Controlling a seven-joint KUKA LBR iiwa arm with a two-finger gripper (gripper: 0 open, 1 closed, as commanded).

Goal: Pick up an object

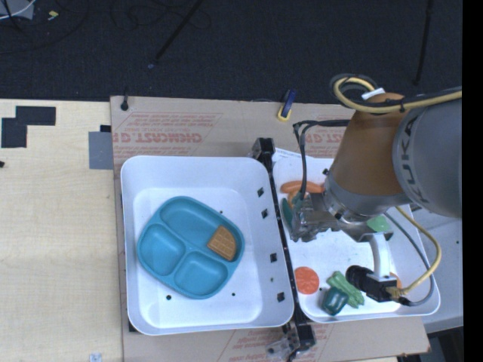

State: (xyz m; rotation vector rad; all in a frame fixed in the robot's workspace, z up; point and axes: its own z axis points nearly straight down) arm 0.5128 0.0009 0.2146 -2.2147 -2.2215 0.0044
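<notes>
View: camera view, looking down at a slant on both bins.
Tabletop point(53, 277): pale wood, filling the left of the frame, with dark patches at upper left.
Cardboard sheet point(181, 130): brown with red print, lying under both bins.
Left bin point(151, 319): white and shallow, at centre frame.
Blue plate point(170, 251): three compartments, set aslant in the left bin.
Tan waffle piece point(223, 242): lies in the blue plate's right-hand compartment.
Right bin point(321, 259): white, just beside the left bin, at lower right of the frame.
Arm point(370, 157): orange band and grey body, over the upper part of the right bin.
Claw point(302, 223): low over the right bin's left side, close to the edge shared with the left bin.
Claw state: cannot tell how far open it is, nor whether it has hold of anything.
Orange piece point(294, 188): in the right bin, just above the claw in the frame.
Red-orange disc point(306, 280): flat on the right bin's floor, below the claw and apart from it.
Green piece point(346, 283): to the right of the disc.
Teal piece point(334, 302): just below the green piece, near the bin's bottom rim.
Pale green piece point(379, 223): to the right of the claw, partly hidden by the arm.
</notes>
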